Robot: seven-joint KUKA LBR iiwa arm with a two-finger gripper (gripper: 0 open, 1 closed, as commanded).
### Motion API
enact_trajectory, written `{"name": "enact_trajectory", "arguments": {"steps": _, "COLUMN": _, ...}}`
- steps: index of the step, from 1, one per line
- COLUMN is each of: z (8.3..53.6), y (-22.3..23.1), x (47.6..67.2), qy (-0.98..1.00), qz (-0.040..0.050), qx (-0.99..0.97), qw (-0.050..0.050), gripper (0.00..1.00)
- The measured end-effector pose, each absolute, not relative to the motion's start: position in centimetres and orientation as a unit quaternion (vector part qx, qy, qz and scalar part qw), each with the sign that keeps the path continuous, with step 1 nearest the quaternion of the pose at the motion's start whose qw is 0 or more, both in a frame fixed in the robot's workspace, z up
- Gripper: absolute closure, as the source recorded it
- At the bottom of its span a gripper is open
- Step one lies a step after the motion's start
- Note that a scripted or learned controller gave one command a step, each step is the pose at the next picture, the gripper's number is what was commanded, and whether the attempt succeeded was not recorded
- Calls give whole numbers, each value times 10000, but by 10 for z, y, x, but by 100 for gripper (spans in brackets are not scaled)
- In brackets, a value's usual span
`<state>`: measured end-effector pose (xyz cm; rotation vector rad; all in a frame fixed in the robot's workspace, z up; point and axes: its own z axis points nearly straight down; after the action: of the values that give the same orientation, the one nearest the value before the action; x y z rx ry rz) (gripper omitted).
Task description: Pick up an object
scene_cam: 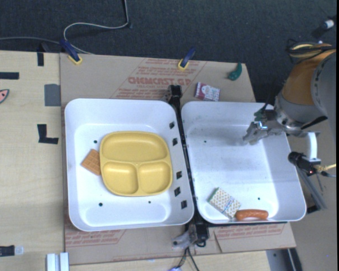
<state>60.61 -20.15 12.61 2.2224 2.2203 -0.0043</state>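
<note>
Right bin [282, 168], near edge: orange sausage-shaped toy [252, 214] lying flat, just beside a small patterned packet [224, 202]; sausage looks light, smooth, maybe slippery and prone to roll, so best pinched across its middle, packet looks light and crushable. Left bin [79, 151] holds a yellow divided tray [137, 162] with a tan cracker-like piece [91, 162] at its edge. Farther back, gripper [254, 130] hovers over the right bin's far side, well apart from both, nothing between fingers; open or closed, can't tell.

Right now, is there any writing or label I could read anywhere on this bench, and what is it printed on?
"CHEMCAST GP": red print on the brown cardboard sheet under the bins; the smaller red lines beneath it are blurred.
Small red and white packet behind the right bin: print too small to read.
Patterned packet inside that bin: nothing legible.
</note>
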Motion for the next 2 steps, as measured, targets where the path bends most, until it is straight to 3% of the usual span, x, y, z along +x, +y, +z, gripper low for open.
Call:
{"name": "enact_trajectory", "arguments": {"steps": 1, "z": 86, "y": -117, "x": 631, "qy": 7080, "qz": 7, "qx": 7062, "qw": 8, "gripper": 100}}
{"name": "enact_trajectory", "arguments": {"steps": 2, "z": 96, "y": -117, "x": 631, "qy": 7084, "qz": 3, "qx": 7058, "qw": 13, "gripper": 100}}
